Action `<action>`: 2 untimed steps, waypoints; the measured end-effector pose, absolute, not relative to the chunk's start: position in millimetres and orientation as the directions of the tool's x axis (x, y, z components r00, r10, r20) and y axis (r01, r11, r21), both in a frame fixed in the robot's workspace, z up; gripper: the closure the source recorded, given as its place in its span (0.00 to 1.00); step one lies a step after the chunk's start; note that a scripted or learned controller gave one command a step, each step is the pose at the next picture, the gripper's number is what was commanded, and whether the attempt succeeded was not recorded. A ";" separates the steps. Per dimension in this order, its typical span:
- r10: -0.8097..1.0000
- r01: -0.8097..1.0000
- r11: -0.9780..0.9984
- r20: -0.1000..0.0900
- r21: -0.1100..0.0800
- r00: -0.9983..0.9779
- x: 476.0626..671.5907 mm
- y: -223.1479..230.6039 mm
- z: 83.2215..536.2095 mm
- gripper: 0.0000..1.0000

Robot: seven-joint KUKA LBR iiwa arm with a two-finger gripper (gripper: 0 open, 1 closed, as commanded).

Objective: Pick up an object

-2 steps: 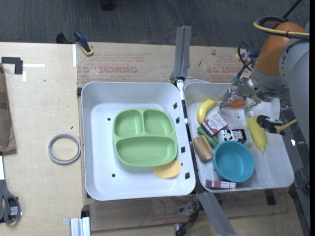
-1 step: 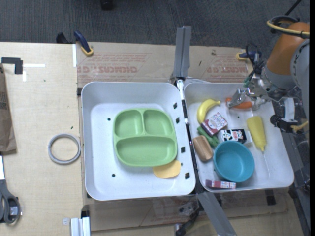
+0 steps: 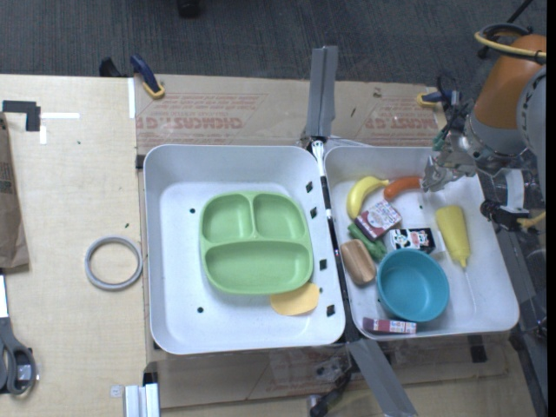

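Just left of the gripper (image 3: 437, 176), an orange carrot-shaped toy (image 3: 400, 187) is seen lying in the right white bin (image 3: 495, 307), a yellow banana (image 3: 363, 195) beyond it. Whether anything is pinched cannot be told.

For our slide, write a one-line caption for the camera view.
KUKA arm's gripper poised over the right bin near the orange carrot; left bin holds a green divided plate.

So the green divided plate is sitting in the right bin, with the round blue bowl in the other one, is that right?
Not quite. The camera view shows the green divided plate in the left white bin; the round blue bowl sits in the right white bin, so they are in separate bins as you said.
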State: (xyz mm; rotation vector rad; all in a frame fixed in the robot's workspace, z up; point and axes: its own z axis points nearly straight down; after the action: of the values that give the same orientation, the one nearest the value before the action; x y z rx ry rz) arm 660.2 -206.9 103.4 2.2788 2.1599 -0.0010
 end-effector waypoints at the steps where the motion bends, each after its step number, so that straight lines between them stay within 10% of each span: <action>1: 0.999 0.999 -0.053 -0.002 0.001 0.053 660.2 -206.7 103.3 0.00; 2: 1.000 1.000 -0.008 0.008 -0.002 0.008 591.8 -211.6 92.1 0.00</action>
State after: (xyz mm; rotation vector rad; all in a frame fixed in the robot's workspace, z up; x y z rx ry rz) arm 591.8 -211.6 92.1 2.2351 2.2180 0.0071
